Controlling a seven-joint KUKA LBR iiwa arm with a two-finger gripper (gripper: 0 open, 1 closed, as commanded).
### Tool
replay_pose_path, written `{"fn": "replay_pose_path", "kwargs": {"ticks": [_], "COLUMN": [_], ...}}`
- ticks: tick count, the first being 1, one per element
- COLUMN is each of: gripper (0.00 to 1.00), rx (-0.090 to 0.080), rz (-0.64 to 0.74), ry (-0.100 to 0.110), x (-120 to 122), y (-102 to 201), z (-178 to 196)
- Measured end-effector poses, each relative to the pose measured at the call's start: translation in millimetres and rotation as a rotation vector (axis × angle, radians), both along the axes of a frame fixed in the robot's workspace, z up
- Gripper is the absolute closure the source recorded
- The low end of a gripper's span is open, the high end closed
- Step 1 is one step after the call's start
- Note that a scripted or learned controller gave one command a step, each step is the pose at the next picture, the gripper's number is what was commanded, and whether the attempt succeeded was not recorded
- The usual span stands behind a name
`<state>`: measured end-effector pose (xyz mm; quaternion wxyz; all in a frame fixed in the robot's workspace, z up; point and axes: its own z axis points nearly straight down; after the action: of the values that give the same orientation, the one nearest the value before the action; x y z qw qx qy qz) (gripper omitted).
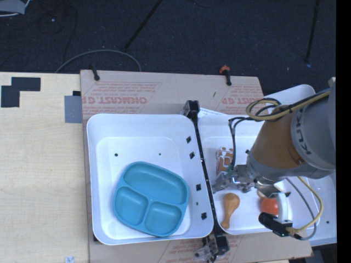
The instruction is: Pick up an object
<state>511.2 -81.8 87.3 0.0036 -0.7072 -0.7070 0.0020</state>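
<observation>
The right bin (215, 126) holds a tan drumstick-shaped toy (229, 207) near its front left. A red-orange object (269, 205) lies to the toy's right, and a small brown-and-white patterned item (224, 158) sits further back. My gripper (232, 179) hangs low over the bin, just above the drumstick toy and in front of the patterned item. The grey arm with its orange band (277, 147) covers much of the bin's right half. Nothing shows between the gripper's ends.
A blue divided plate (151, 198) lies in the left bin (109, 130). A black divider bar (198, 163) runs between the two bins. Cables loop around the wrist, and a black and white fitting (279, 221) sits at the right bin's front.
</observation>
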Motion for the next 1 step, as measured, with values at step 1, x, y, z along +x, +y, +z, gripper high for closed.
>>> {"fn": "replay_pose_path", "kwargs": {"ticks": [1], "gripper": [1.00], "rx": [0.000], "rz": [-0.008], "ry": [-0.001], "x": [0.2], "y": [-2.0], "z": [12.2]}}
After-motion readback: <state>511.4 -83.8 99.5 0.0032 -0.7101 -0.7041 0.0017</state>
